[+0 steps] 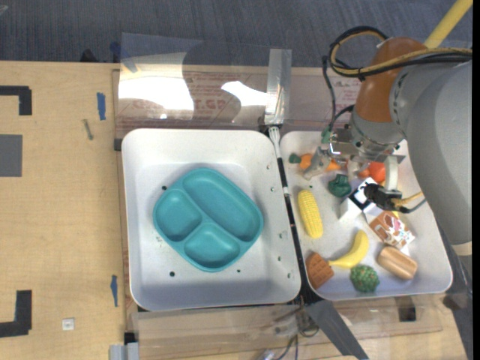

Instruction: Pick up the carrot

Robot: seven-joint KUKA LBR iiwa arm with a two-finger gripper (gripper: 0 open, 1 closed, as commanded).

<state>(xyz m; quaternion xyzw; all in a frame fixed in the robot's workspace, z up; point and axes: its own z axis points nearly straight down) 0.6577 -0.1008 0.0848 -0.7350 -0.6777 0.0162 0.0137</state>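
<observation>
On the wooden surface [52, 223] sit two white bins. One teal divided plate [208, 217] lies in the left bin [142, 276]. Across the right bin [439, 268] lie one corn cob [310, 213], one banana [352, 252], one broccoli [364, 277], one hot dog [397, 262] and one carrot [305, 160] at its far left corner. Just beside the carrot hangs the gripper [336, 162]; whether its fingers are parted I cannot tell.

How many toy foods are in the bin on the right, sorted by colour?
Yellow: 2, corn and banana
Orange: 1, carrot, partly behind the hand
Green: 1, broccoli
Brown: 2, the piece by the divider and the bun
Mixed colours: 1, white-and-brown piece
Total: 7 clearly told apart
</observation>
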